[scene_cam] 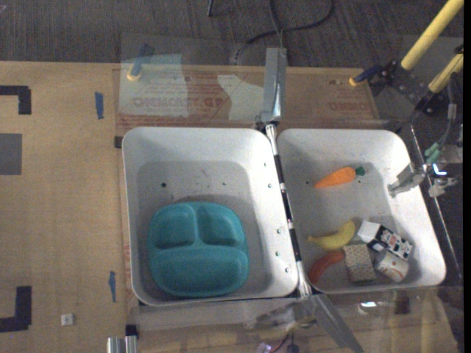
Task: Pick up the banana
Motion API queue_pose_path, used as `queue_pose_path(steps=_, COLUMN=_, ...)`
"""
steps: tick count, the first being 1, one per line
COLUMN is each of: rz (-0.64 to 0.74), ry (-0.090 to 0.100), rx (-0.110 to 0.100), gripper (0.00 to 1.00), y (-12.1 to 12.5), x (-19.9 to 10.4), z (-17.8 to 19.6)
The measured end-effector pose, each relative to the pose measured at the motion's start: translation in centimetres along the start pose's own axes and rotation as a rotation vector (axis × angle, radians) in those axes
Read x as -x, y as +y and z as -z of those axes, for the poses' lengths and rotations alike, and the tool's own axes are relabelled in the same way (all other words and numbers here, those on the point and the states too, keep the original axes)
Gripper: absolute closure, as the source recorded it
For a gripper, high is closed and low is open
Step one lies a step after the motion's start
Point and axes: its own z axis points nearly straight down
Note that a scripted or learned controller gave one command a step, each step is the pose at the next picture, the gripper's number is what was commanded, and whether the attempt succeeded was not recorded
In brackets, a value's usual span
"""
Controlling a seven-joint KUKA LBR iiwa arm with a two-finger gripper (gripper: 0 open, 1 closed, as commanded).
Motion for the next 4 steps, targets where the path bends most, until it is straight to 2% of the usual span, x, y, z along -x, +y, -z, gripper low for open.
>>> queue_pose_path(steps=1, rz=-0.290, ry=-0.004, rx=0.025, gripper=0.00, y=-2.3, x=-4.4, z=-15.1)
queue_pose_path(steps=2, rz=-0.202, ry=-0.021, rx=0.052, gripper=0.00, y=-2.0, x=-5.4, z=-15.9)
queue_pose_path(steps=3, rz=-0.601, ry=-0.012, rx=0.073, gripper=0.00, y=-1.5, x=-7.5, z=-15.9)
queue_pose_path(steps=4, rz=-0.526, ry=0.000, rx=0.050, gripper=0.00, y=4.8, x=-3.6, z=-15.9)
